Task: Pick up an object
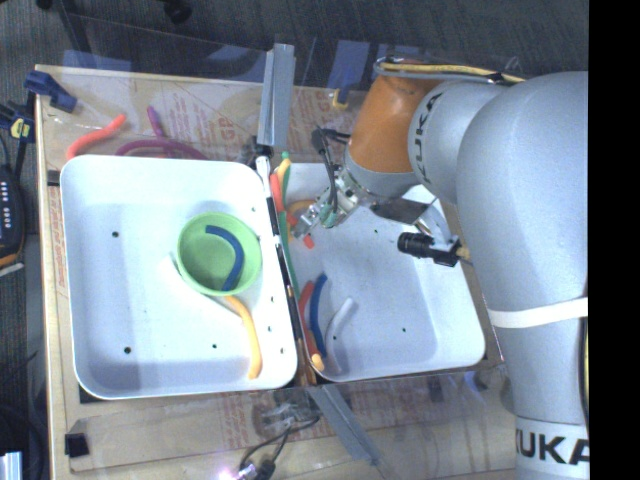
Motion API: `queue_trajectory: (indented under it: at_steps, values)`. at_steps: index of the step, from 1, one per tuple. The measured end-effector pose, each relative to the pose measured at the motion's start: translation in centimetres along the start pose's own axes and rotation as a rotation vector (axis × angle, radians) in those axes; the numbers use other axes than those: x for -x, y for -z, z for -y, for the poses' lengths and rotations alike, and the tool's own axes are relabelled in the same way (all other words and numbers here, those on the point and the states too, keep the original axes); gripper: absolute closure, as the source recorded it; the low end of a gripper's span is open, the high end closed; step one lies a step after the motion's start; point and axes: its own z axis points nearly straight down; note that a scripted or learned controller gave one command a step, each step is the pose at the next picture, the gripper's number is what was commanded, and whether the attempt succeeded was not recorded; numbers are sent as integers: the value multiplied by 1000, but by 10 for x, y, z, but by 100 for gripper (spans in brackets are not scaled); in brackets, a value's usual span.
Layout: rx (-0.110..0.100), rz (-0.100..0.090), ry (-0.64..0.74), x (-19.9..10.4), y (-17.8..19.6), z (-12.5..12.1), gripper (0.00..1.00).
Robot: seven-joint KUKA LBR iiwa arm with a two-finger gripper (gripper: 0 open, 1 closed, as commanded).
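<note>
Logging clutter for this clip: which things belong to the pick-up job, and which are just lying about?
Job: gripper; right bin; blue strip; white piece; green bowl.
Lying about: orange strip; purple loop, both on the bench.

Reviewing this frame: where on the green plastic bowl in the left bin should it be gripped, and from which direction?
Probably its left rim, from straight above, with the jaws straddling the thin wall. The green plastic bowl sits upright, mouth up. A blue curved strip lines its right inner side and a yellow curved strip runs off from its lower right edge, so the left rim looks freest.
</note>
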Motion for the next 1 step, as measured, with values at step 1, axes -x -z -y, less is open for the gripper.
queue_trajectory:
  at_steps: [1]
  values:
    - [10,-8,102,-39,87,-42,100]
